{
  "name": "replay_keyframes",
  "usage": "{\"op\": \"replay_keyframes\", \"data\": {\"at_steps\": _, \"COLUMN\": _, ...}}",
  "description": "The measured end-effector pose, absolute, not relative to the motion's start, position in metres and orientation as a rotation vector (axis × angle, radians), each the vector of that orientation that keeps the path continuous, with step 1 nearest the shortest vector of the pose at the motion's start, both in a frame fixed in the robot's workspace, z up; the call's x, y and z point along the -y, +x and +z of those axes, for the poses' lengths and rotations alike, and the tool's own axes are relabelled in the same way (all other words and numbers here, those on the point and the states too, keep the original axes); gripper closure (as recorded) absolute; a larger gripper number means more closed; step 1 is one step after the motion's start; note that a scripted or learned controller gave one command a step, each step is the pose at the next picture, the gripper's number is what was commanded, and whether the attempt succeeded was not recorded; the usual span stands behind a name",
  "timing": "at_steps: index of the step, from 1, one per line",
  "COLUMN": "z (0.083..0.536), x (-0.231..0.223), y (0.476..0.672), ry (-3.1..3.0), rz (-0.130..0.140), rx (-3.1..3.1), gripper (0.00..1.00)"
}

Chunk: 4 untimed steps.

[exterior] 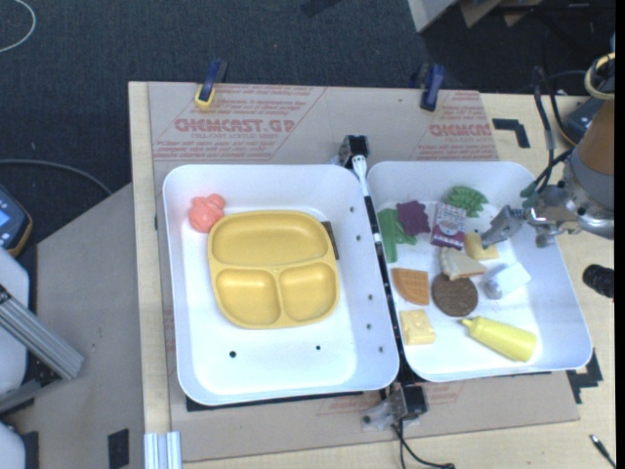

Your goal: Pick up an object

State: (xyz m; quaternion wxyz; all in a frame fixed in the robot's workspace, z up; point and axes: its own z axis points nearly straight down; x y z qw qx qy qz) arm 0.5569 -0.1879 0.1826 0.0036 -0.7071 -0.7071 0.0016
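Locate the pincer (508,225) near the right bin's (566,301) far right edge; its fingers stand apart, gripping nothing. The nearest object, the pale yellow block (476,246), lies just beside it, toward the bin's centre.

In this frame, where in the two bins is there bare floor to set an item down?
Left bin: bare strip below the yellow tray. Right bin: only the corner past the mustard bottle; the middle is crowded, tool there.

two white bins (186,262), cardboard bench top (293,125), two blue clamps (431,84)
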Motion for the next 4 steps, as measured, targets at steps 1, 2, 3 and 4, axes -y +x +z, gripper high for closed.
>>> {"op": "replay_keyframes", "data": {"at_steps": 1, "z": 0.119, "x": 0.187, "y": 0.552, "ry": -2.216, "rz": 0.006, "rx": 2.215, "gripper": 0.0}}
{"op": "replay_keyframes", "data": {"at_steps": 2, "z": 0.101, "x": 0.189, "y": 0.557, "ry": -2.232, "rz": -0.011, "rx": 2.233, "gripper": 0.0}}
{"op": "replay_keyframes", "data": {"at_steps": 3, "z": 0.109, "x": 0.189, "y": 0.557, "ry": -2.234, "rz": -0.011, "rx": 2.231, "gripper": 1.0}}
{"op": "replay_keyframes", "data": {"at_steps": 4, "z": 0.152, "x": 0.191, "y": 0.555, "ry": -2.225, "rz": -0.003, "rx": 2.225, "gripper": 1.0}}
